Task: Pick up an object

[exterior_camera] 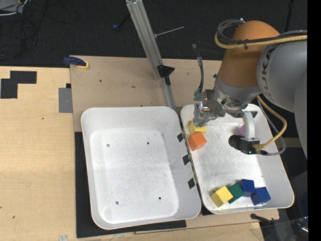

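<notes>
My gripper (201,115) hangs over the upper left corner of the right bin (281,185). Directly below it lies a yellow block (194,129), its top partly hidden by the gripper. An orange block (197,140) touches the yellow one on its near side, close to the bin's left wall. A cluster sits at the bin's near edge: a yellow block (220,196), a green block (235,191) and two blue blocks (247,185) (260,196). A small purple piece (242,131) peeks out beside the wrist hardware.
The left bin (95,134) lies beside the right one, joined by black clips (184,158). A slanted aluminium rail (148,39) rises behind the bins. The arm's grey body and orange band (246,54) overhang the right bin's far side.
</notes>
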`<state>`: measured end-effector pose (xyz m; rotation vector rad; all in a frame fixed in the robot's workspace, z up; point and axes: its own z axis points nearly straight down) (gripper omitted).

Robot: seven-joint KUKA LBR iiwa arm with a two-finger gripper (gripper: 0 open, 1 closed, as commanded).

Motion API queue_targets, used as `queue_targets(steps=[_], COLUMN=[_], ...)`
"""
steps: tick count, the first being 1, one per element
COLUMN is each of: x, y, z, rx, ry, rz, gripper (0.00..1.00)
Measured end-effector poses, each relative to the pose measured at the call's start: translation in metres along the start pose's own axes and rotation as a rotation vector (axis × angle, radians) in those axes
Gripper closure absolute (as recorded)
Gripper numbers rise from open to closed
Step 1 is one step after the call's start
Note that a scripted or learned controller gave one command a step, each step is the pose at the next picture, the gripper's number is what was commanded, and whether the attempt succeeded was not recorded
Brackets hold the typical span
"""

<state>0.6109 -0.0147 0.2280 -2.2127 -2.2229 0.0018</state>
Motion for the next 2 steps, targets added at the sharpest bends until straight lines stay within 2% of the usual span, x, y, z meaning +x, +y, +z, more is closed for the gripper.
queue_targets(steps=[1, 2], x=[0.048, 0.088], y=[-0.030, -0.046], z=[-0.009, 0.002], rx=[0.001, 0.003], ry=[0.000, -0.001], rz=[0.000, 0.001], gripper=[1.00, 1.00])
